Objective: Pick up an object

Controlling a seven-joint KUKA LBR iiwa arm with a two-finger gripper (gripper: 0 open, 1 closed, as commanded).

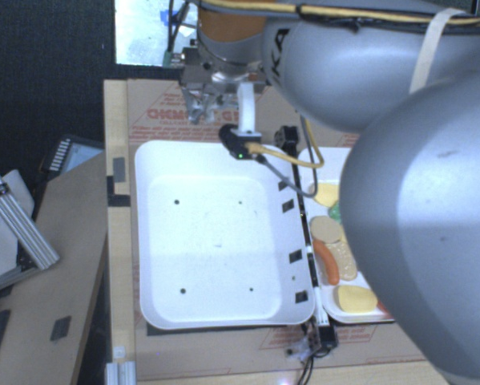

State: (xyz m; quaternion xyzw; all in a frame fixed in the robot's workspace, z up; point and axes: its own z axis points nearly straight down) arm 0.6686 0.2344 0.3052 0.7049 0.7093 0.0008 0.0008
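Two white bins sit side by side on the counter (119, 239), which carries a cardboard sheet under them. Nearest the camera, the grey arm (416, 215) fills the right side and covers most of the right bin (348, 315). Along the visible left strip of that bin lie several food-shaped items: a yellow piece (356, 298) at the near end, an orange sausage-like piece (328, 263) beside a tan round piece (326, 229), a small green piece (334, 212), and a pale yellow piece (327, 194) farther back. These items rest in the bin, well apart from the tool.

Left of them, the left bin (215, 231) shows a bare white floor with a few small dark dots. A row of black clips (297, 255) runs along the seam between the bins.

Farther back, a yellow cable (288, 157) loops from a black fitting (238, 141) with a green light. Beyond the far rim of the left bin, the tool (201, 107) hangs over the cardboard below the orange band (231, 18). Nothing is visible between its fingers; whether they are spread or pressed together cannot be told.
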